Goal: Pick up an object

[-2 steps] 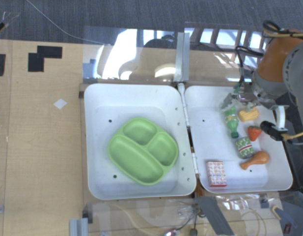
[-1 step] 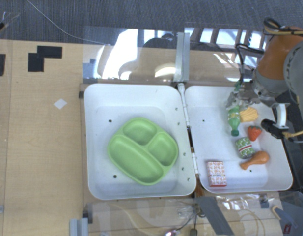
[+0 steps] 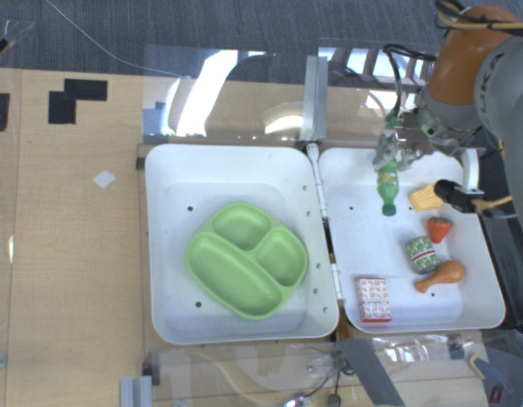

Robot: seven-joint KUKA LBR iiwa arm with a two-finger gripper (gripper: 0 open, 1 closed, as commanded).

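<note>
The grey arm (image 3: pixel 473 66) reaches over the right bin (image 3: pixel 346 227), its gripper (image 3: pixel 388 155) poised at the neck of a green bottle (image 3: pixel 386 189), fingers seemingly pinching its top, so the grasp step looks in hand; next comes a straight lift, if the grip holds. The left bin (image 3: pixel 168 312) carries a green divided plate (image 3: pixel 247 259). Smaller pieces lie nearby: a patterned box (image 3: pixel 374 299), drumstick (image 3: pixel 439 275), green can (image 3: pixel 421 253), strawberry (image 3: pixel 439 228). No writing is legible.

A divided plate (image 3: pixel 247 260) lies in the left bin (image 3: pixel 172 312); a bottle (image 3: pixel 387 190), can (image 3: pixel 421 253) and box (image 3: pixel 374 299) lie in the right bin (image 3: pixel 481 312).
</note>
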